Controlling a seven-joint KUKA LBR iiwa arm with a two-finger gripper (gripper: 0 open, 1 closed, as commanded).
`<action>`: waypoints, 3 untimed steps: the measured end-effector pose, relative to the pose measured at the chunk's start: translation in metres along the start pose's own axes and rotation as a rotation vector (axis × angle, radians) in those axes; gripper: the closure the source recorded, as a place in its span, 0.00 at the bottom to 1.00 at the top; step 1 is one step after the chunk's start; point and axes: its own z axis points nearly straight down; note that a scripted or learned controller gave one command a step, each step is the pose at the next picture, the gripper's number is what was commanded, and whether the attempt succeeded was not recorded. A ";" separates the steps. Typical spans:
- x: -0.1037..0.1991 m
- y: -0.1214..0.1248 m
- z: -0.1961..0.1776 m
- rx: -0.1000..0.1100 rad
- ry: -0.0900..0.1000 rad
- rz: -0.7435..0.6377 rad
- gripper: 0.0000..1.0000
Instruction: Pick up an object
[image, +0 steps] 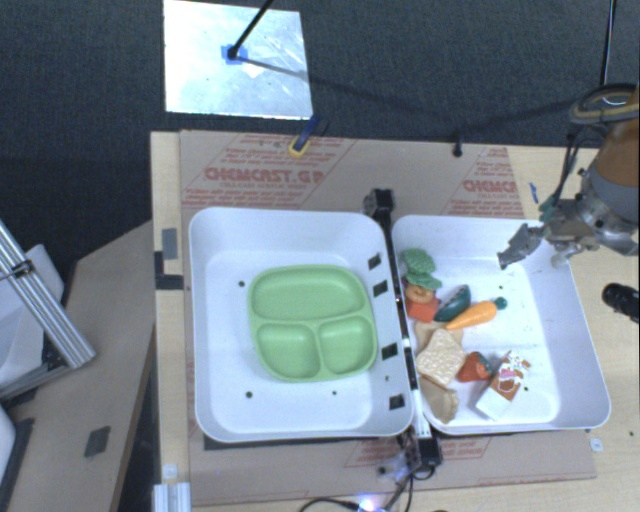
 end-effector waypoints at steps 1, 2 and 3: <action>0.001 0.002 -0.008 -0.012 -0.002 -0.003 0.00; 0.001 0.011 0.037 -0.010 -0.002 -0.003 0.00; 0.011 0.010 0.094 -0.009 -0.001 -0.005 0.00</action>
